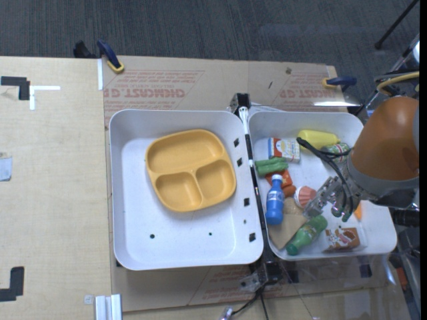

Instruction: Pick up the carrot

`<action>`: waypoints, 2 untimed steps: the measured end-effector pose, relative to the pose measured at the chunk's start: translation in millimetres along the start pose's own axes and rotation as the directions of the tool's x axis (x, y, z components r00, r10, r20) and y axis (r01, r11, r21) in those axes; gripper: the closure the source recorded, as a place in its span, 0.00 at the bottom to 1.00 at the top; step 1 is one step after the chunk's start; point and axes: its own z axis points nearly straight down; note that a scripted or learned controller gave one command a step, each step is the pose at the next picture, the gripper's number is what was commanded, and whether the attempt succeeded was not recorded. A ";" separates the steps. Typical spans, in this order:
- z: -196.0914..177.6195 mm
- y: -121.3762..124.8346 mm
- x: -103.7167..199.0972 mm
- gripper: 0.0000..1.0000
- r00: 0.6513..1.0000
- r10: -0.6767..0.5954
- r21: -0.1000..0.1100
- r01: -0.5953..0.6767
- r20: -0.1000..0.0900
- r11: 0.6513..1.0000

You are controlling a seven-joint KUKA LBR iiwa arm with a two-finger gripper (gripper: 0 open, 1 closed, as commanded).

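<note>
Camera view: looks down at a slant on two white bins set side by side on a sheet of cardboard (167,85).
Left bin (127,239): holds a yellow divided plate (191,170), lying flat toward the upper middle.
Right bin (380,239): crowded with small things; entered by the arm from the right.
Arm (390,142): orange band above the wrist, hanging over the right half of the right bin.
Gripper (331,202): low over the middle of the right bin, pointing down and to the left; spread or pressed together cannot be told from this angle; nothing seen pinched in it.
Carrot (285,181): small orange piece in the left half of the right bin, just below a green vegetable (270,165) and beside the top of a blue bottle (275,202); apart from the gripper, to its left.
Red and white round thing (305,195): between the carrot and the gripper, close to the gripper's tip.
Green bottle (307,234): lying tilted near the front wall, below the gripper.
Printed packet (343,239): flat at the front right of the bin.
Yellow thing (318,138): long, near the back wall, beside a small carton (283,149).
Blue clamps (110,55): on the cardboard's far edge, one at each end.
</note>
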 end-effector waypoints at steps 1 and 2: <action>-278.7 -25.2 -56.9 1.00 0.964 -0.265 0.001 0.265 0.008 0.964; -278.5 -25.1 -56.8 0.00 0.964 -0.266 0.001 0.266 0.008 0.964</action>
